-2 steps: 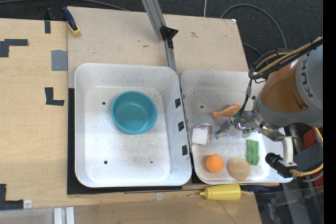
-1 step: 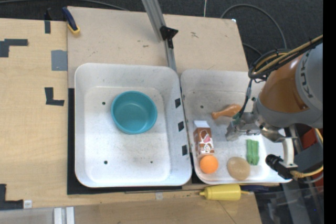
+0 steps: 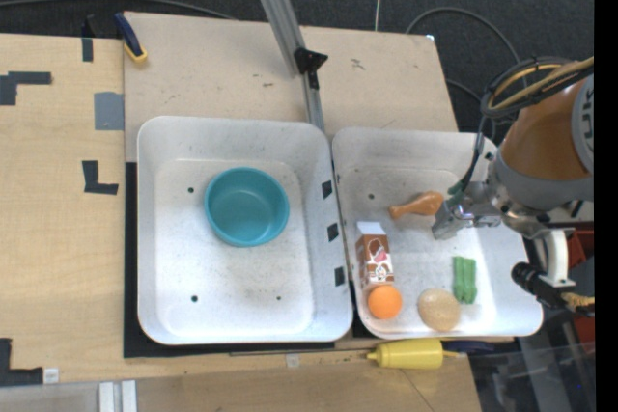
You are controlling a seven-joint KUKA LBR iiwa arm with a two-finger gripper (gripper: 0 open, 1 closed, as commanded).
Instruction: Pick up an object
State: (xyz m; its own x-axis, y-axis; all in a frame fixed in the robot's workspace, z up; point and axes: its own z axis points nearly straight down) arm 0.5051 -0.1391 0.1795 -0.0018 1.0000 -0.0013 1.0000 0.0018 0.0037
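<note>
1. The approach step appears to be in hand: the tool is seen in the right bin, just beside an orange-brown drumstick-like toy.
2. Whether anything is held, or how far the tool is parted, cannot be told.
3. A descent squarely over the toy is judged necessary next.
4. A teal bowl is seen in the left bin; the counter is light wood.
</note>
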